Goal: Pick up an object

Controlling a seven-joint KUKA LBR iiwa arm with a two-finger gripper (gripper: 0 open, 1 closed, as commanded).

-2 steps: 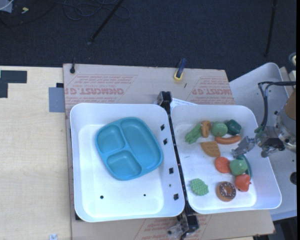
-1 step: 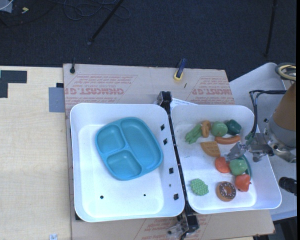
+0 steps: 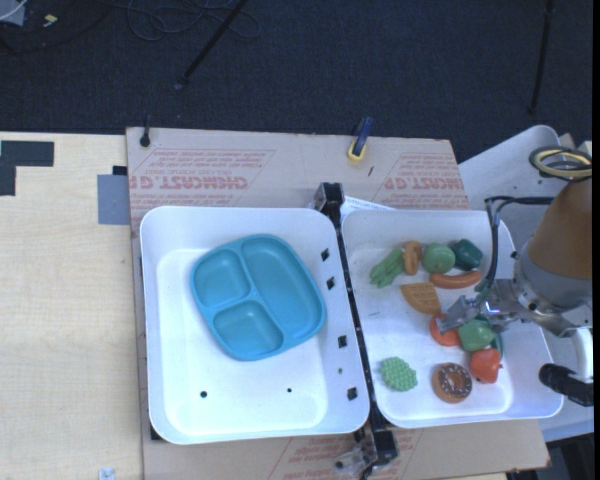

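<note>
Robot arm (image 3: 565, 243), grey with an orange band above the wrist, entering from the right edge of the view. The wrist is angled downward and leftward, carrying the tool (image 3: 462, 315) low.

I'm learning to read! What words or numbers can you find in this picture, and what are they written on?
"CHEMCAST G P", printed in red and upside down, on the brown cardboard sheet behind the left bin.
The same red print shows again on the cardboard behind the right bin, cut off, so only "G P" reads clearly.
More red print on the cardboard at the bottom edge is too small to read.
</note>
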